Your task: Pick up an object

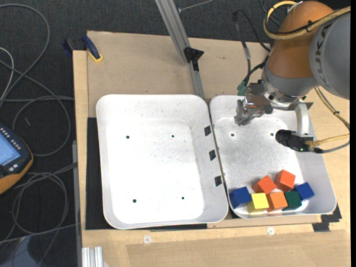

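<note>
Several coloured blocks lie bunched at the near end of the right bin (233,149): a blue block (240,196), a yellow block (260,201), an orange block (266,183), a red-orange block (286,178), a green block (292,197) and a second blue block (304,191). My gripper (245,115) hangs over the far end of the same bin, well away from the blocks. No block is between its fingers.
The left bin (111,149) sits beside the right one, with black clips along the shared edge. A metal pole (178,32) slants up from behind the bins. Cables and a handheld device (11,154) lie on the floor at left.
</note>
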`<state>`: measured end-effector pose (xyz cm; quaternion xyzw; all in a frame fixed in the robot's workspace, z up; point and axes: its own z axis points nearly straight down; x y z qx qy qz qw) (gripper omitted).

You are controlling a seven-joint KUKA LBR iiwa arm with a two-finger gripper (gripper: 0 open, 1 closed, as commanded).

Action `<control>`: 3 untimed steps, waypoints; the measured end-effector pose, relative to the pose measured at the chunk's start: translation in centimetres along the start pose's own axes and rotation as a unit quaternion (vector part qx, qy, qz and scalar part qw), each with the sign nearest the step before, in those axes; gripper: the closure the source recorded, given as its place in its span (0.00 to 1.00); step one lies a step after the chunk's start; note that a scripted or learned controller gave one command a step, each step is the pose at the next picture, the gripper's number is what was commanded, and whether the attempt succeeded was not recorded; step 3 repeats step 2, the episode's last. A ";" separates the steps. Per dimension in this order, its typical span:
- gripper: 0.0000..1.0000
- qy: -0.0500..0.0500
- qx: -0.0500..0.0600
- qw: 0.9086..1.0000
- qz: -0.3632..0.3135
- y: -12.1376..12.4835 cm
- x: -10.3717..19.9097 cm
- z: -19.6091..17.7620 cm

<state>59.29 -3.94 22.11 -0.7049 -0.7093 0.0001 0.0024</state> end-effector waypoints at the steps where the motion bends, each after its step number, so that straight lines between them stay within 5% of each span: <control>1: 1.00 0.000 -0.001 1.000 -0.001 -1.2 5.5 -1.3; 2: 1.00 0.000 0.000 1.000 0.000 -3.1 10.4 -0.5; 3: 1.00 0.000 0.000 1.000 0.000 -3.1 10.4 -0.5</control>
